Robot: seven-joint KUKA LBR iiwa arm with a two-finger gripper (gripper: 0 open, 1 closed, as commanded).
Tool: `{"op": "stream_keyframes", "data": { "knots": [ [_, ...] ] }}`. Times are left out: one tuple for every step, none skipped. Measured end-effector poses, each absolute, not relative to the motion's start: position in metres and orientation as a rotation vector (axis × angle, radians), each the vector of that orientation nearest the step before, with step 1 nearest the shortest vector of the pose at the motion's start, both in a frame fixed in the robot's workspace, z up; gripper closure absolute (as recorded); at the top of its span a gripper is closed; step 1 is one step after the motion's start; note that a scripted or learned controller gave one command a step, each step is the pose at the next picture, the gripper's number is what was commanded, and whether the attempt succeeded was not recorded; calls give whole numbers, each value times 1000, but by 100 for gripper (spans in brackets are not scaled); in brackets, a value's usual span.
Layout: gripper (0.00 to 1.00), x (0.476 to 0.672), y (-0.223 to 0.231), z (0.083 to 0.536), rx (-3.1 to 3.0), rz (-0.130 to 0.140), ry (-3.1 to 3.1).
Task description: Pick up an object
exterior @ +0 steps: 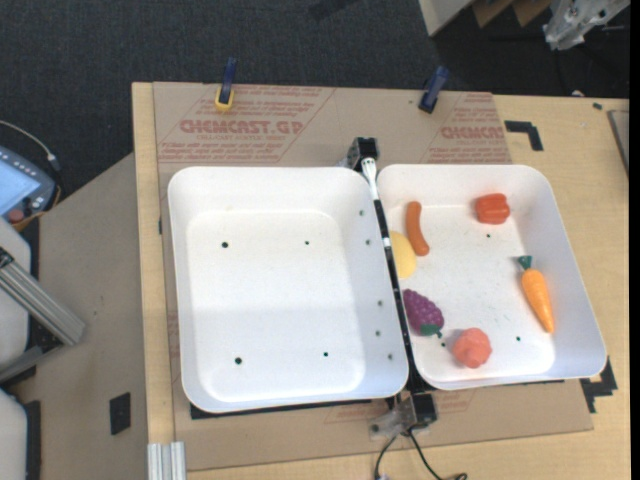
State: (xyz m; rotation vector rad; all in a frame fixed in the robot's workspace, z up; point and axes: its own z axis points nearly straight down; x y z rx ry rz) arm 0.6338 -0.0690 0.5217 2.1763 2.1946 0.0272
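Step in hand, as I judge it: the very start, approach not begun, nothing picked yet. All candidates sit in the right bin, which lies well apart from the claw, nearer the camera than it and mostly to view-left of it. Farthest from the claw, at the bin's near edge, is a red fruit. Just beside it on the side away from the claw are purple grapes, close to the divider w/ the left bin. The carrot lies alone by the bin wall on the claw's side, almost straight below the claw in the view, tip pointing toward the camera. Closer to the claw come a lemon and a sausage, the two touching or nearly so, hard against the divider. The pepper is the item closest to the claw and has bare floor round it. The next move calls for a long reach in over the bin, then a descent onto one item. Pepper or carrot look the easier picks, being clear of neighbours; lemon/sausage risk a double grab or a bump on the divider. The claw hangs at the far view-right corner, off the bench, touching nothing and holding nothing. It's too small and blurred to say whether it's open or closed: can't tell.
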Motion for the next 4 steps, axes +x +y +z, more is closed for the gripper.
{"op": "stream_keyframes", "data": {
  "knots": [
    [100, 634, -69, 532, 2172, 30, 2192],
    [100, 635, -68, 544, 2167, 33, 2188],
    [100, 636, -68, 555, 2163, 36, 2185],
    [100, 636, -68, 566, 2158, 38, 2182]
  ]
}}
